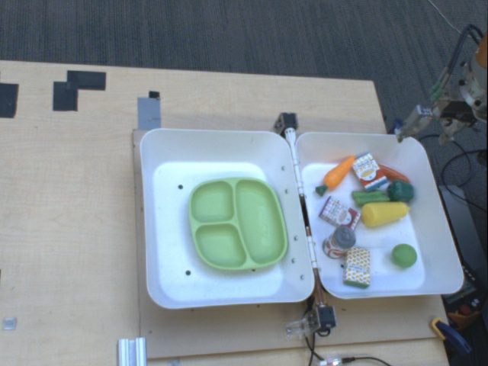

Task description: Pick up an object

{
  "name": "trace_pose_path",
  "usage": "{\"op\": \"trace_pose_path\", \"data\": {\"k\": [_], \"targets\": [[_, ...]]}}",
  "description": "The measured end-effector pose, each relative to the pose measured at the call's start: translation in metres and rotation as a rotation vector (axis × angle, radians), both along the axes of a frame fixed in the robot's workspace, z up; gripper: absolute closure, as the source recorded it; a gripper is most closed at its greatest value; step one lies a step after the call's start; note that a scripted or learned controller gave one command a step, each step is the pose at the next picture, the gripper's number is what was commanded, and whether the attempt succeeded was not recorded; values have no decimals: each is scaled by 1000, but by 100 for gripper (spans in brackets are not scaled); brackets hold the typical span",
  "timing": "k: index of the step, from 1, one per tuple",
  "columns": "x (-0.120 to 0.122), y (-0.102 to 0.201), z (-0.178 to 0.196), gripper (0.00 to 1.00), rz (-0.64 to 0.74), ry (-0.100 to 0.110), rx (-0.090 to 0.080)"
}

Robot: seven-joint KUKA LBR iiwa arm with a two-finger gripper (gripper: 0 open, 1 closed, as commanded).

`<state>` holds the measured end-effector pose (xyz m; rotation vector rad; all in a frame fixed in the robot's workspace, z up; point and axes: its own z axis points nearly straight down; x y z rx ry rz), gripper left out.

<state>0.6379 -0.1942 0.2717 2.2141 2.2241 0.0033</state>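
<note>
camera view: arm (pixel 467 90) off right bin's (pixel 435 175) top-right corner.

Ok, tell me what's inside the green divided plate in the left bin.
The green divided plate sits in the left bin with three compartments, and all three show bare green bottoms. Whatever lies beneath the plate is covered.

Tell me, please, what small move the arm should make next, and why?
Probably swing the gripper left and down over the right bin, toward the green ball. The gripper sits beyond the bin's far right corner, away from every object, and the ball lies apart from the clustered toys, so it looks the easiest pick.
</note>
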Motion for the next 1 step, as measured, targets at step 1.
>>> {"op": "trace_pose_path", "data": {"k": [1], "targets": [[-56, 23, -159, 0, -2, 5, 2]]}}
